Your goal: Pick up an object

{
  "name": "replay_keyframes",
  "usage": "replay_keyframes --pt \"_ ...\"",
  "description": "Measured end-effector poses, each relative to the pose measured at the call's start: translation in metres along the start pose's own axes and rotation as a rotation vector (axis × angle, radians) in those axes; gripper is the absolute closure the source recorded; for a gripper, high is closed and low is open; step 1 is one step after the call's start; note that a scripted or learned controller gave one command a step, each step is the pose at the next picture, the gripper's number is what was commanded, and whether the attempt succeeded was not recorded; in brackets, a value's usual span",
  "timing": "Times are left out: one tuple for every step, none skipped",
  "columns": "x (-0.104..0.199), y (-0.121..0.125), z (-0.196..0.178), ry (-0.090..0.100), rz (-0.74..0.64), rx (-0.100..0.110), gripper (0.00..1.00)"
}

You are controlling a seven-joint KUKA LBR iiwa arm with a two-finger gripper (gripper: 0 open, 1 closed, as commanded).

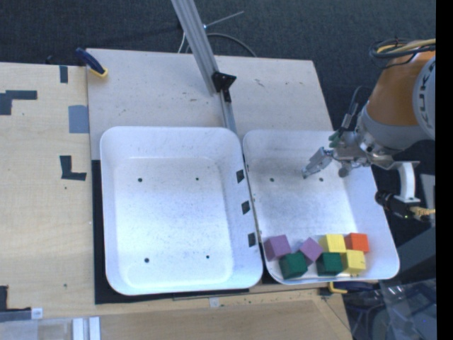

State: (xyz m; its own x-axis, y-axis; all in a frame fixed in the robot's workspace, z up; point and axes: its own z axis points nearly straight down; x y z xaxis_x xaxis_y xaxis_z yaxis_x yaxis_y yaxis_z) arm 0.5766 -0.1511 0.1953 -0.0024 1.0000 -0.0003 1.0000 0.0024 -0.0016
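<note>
My jaws' spread I cannot tell, two-finger gripper (317, 164) bare above the right shallow white bin (283, 154), well apart from coloured blocks (316, 253) clustered along its near wall.

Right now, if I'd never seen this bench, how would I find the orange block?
Find the right-hand white bin. Along its near edge sits a huddle of small blocks; the orange block is at the far right end, just behind a yellow block. It is the only orange one among purple, green and yellow.
</note>
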Motion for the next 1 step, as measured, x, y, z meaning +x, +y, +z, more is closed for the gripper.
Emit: replay_keyframes --pt "0.0203 -0.0869 0.0717 0.004 0.003 0.013 0.00"
